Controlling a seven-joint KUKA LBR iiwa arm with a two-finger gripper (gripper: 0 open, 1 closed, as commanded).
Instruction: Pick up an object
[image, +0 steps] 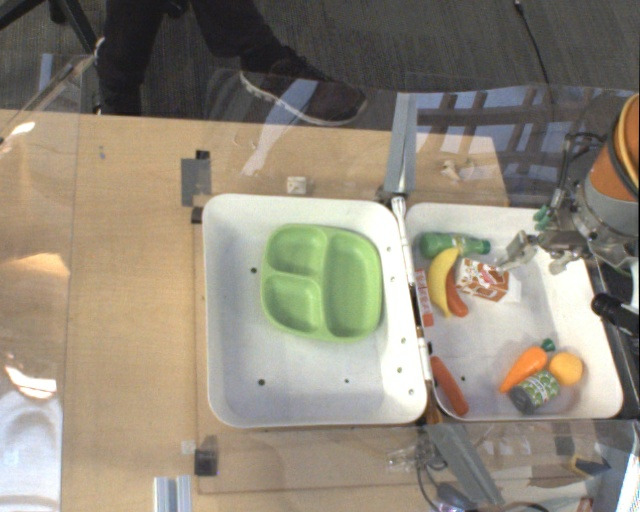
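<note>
Fingers (532, 247) are seen spread apart, nothing between them, hovering over the upper part of the right bin (600, 330). Nearest candidate is judged to be the red-and-white carton (484, 281): it lies just left of and slightly below the fingers in the camera view, flat on the bin floor, long axis running roughly left-right with a slight tilt. Just beyond it, the banana (441, 276) is laid with its long axis near vertical in the view, curved, touching a red sausage-shaped piece (456, 298) on its right side. A green bottle (452, 243) is set above these, long axis horizontal, cap end pointing right, towards the fingers. Further out, near the bin's lower right, a carrot (524, 368) is angled diagonally, tip down-left, beside an orange fruit (566, 369) and a small green jar (535, 392). Another red piece (449, 386) is seen along the left wall. The left bin (235, 380) carries a green divided plate (324, 281). Both bins are carried on the worktop (110, 300). A short move left and down is judged enough to reach the carton.
</note>
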